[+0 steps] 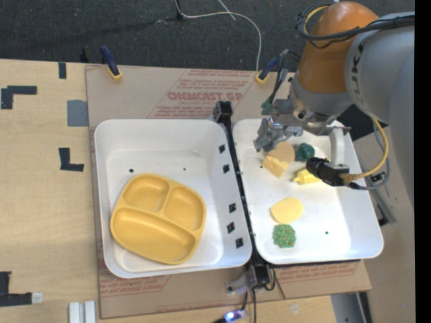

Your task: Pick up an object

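My gripper (268, 140) hangs low over the back left part of the right bin (350, 234), just above and left of a pale yellow wedge (277, 160). Beside the wedge lie a dark green piece (304, 151) and a bright yellow piece (306, 177). Nearer the front sit a flat yellow oval (287, 210) and a bumpy green ball (284, 235). Nothing shows between the fingers, and the wedge still rests on the bin floor.
The left bin (135, 133) holds a yellow divided plate (158, 217). A black divider strip (232, 180) runs between the bins. A black cable connector (326, 170) hangs from the arm over the right bin. Cardboard underlies both bins.
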Available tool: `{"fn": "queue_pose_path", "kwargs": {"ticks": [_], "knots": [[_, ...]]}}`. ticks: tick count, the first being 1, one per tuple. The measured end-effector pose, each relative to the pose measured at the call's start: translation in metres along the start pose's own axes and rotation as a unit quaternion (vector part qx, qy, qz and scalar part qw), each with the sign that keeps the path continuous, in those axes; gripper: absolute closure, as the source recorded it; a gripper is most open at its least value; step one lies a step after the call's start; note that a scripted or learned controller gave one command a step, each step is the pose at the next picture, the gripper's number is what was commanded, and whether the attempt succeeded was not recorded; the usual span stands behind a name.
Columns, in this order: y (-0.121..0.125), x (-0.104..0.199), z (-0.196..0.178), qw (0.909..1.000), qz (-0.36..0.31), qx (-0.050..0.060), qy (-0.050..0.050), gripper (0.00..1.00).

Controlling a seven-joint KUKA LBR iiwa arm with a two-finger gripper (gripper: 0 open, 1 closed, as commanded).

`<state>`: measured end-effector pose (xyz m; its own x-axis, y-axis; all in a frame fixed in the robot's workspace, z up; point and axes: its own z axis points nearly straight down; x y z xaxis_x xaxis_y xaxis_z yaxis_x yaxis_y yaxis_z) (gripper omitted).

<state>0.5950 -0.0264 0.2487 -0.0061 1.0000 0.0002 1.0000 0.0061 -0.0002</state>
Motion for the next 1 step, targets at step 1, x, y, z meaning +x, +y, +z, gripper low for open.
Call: {"fn": "queue_pose_path", "kwargs": {"ticks": [1], "knots": [[-0.0001, 0.0514, 0.0185, 1.0, 0.0, 0.002, 0.0, 1.0]]}}
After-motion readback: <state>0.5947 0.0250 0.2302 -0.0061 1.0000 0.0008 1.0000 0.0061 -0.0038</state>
